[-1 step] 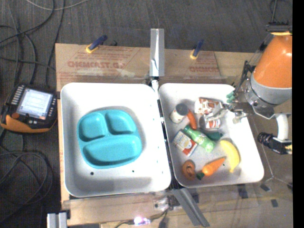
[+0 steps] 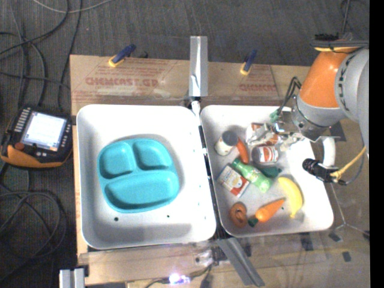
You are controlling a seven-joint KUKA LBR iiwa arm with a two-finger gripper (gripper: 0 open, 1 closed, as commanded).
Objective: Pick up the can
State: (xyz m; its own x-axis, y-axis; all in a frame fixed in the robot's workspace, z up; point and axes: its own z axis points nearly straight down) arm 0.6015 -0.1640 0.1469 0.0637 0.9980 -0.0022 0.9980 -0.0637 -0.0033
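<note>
The can (image 2: 266, 155), silver with a red label, lies on its side in the upper middle of the right bin (image 2: 321, 218). My gripper (image 2: 271, 135) hangs right above the can's upper edge, reaching in from the right under the orange-banded wrist (image 2: 321, 83). The metal of the gripper blends with the can's top, so I cannot make out whether it touches the can. A small grey-white round thing (image 2: 227, 142) sits to the can's left.
Packed around the can are a small orange piece (image 2: 242, 150), a green bottle (image 2: 255, 176), a red-and-white box (image 2: 233, 181), a banana (image 2: 292, 196), a carrot (image 2: 269, 210) and a brown round item (image 2: 239, 213). The left bin (image 2: 90, 221) holds a blue divided plate (image 2: 139, 174).
</note>
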